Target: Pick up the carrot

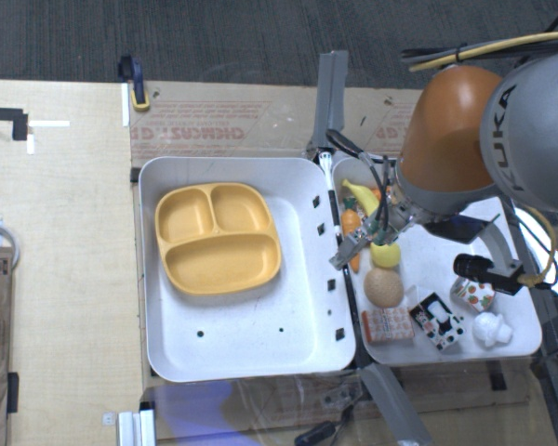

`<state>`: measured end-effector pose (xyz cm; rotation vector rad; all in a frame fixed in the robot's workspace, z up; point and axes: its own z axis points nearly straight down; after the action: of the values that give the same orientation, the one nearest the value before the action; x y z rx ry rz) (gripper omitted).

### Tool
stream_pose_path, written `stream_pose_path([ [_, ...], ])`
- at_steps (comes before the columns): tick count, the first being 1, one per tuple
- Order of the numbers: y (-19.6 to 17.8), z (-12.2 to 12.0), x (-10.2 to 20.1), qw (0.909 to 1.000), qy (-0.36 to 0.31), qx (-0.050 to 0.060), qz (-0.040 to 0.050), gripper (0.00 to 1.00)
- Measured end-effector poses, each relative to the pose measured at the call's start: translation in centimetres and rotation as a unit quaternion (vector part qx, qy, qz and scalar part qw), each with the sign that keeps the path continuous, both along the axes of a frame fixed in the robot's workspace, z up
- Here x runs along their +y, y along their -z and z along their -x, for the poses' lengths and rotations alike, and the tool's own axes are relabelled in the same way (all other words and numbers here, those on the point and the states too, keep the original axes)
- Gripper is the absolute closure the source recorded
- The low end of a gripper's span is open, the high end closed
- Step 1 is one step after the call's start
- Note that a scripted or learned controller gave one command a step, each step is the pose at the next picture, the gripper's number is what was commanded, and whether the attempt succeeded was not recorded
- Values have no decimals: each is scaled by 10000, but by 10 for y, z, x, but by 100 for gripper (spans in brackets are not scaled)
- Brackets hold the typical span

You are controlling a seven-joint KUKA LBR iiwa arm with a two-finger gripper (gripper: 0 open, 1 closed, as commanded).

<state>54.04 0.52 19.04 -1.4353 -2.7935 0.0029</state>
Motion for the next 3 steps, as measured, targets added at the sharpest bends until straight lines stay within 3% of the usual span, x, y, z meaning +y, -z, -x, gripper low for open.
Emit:
stream_pose_path([
  [1,-1,61,-32,9955,-951,3,-8,0],
  [3,-1,31,24,9841,-1774,-5,-5,0],
])
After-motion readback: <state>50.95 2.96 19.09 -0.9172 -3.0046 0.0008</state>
